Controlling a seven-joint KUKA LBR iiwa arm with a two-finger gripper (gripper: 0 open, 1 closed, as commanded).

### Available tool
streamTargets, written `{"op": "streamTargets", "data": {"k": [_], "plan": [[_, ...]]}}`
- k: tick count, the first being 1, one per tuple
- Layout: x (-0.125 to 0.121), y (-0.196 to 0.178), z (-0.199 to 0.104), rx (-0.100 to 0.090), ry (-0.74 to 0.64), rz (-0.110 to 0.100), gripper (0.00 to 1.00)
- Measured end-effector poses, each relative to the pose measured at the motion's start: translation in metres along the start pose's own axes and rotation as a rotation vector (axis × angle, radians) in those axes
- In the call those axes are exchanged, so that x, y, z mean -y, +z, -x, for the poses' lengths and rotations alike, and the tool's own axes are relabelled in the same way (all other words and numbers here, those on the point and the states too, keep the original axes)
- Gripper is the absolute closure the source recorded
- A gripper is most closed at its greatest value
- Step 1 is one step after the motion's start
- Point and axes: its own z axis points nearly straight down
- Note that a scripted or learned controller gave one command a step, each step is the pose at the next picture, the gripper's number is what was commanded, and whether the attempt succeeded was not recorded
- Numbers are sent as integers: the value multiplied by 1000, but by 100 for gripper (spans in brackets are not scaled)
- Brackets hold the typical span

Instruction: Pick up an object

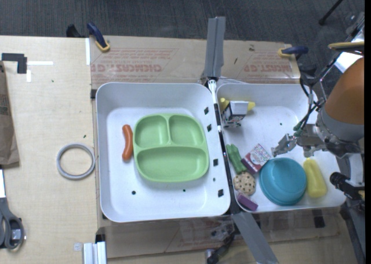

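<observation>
So the grey two-finger gripper (285, 144) is seen low over the right-hand shallow white bin (272, 102), with the orange-banded arm coming in from the view's right. Whether it's open or closed can't be made out from this angle, tbh, and nothing can be seen held in it.

Candidates for picking are scattered all around it. A round blue plastic bowl (283, 180) is sat just below the gripper, nearer the camera. A chunky yellow banana-like toy (315, 177) is parked beside that bowl, below and to the view-right of the gripper. A small red-and-white packet (257, 156) is found just to the gripper's view-left, close but apart from it. Further out that way, green stick-shaped pieces (234, 157), a speckled round cookie (244, 183) and a small purple piece (247, 202) are lined up along the bin's wall. Up and view-left of the gripper, a little grey-and-yellow toy (235, 109) is left on its own.

Well away to the gripper's view-left, the other white bin (110, 199) is occupied by a light green divided plate (171, 147), with an orange sausage-shaped toy (127, 142) laid beside it. Further still, a grey ring (75, 160) is left on the bench.
</observation>
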Motion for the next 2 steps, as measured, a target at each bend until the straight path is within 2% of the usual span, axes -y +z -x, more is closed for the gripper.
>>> {"op": "streamTargets", "data": {"k": [1, 2], "plan": [[8, 43, 2, 0, -73, 9, 0], [2, 31, 1, 4, -73, 26, 100]]}}
